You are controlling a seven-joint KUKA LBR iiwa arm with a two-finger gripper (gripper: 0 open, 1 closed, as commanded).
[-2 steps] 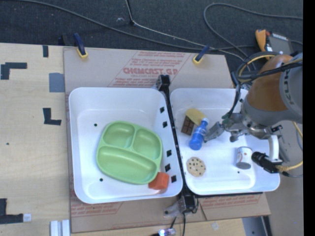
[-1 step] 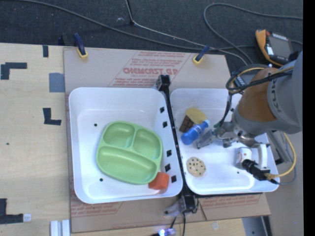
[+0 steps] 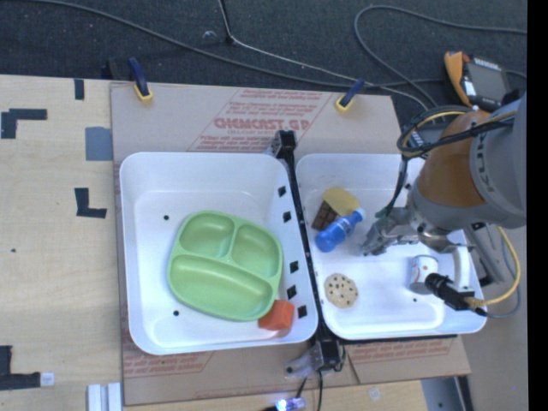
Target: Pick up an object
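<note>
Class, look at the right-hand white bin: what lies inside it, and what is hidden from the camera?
Inside the right bin lie a blue bottle, a yellow and brown block and a cookie. The arm and its tool cover the bin's right part, so anything beneath them is hidden.

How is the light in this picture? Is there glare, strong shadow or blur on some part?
Camera view: the light is even and soft. The two white bins are very bright, nearly washed out, yet the green plate and the cookie stay clear. Shadows are faint. The gripper looks slightly soft and dark, so its details are hard to read.
</note>
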